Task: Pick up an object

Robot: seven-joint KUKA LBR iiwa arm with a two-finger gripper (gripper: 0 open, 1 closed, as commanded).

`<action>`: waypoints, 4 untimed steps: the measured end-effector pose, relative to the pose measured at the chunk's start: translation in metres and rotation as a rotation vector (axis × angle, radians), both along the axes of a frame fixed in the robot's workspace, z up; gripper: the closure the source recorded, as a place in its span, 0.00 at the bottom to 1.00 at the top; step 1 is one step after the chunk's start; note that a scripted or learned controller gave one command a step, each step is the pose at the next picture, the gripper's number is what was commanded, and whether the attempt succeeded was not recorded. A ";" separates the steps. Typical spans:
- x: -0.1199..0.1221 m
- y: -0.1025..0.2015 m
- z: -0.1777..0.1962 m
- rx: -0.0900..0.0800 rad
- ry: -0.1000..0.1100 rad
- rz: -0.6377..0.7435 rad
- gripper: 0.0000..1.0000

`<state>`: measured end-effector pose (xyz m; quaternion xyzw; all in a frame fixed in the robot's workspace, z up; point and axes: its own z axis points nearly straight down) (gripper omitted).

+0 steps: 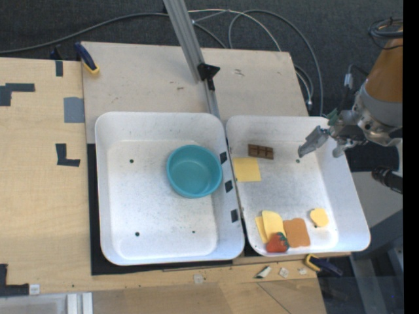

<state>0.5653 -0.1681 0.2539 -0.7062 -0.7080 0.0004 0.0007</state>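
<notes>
My gripper hovers over the right bin's far right corner, open with nothing between its fingers. In that bin lie a brown chocolate bar and a flat yellow square near the left wall, both well left of the gripper. Near the front wall are a yellow wedge, an orange-brown slab, a red strawberry and a small yellow piece. A blue bowl sits upright in the left bin.
A slanted metal post rises behind the bins, with cables trailing on the dark floor. A blue and yellow clamp lies at the board's far left corner. Another clamp sits by the right bin's front edge.
</notes>
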 end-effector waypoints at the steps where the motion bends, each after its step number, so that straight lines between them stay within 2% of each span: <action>1: 0.000 0.000 0.000 0.000 0.000 0.000 0.00; 3: 0.007 -0.007 -0.097 -0.001 0.004 -0.002 0.00; 4: -0.003 -0.009 -0.144 0.000 0.003 -0.001 0.00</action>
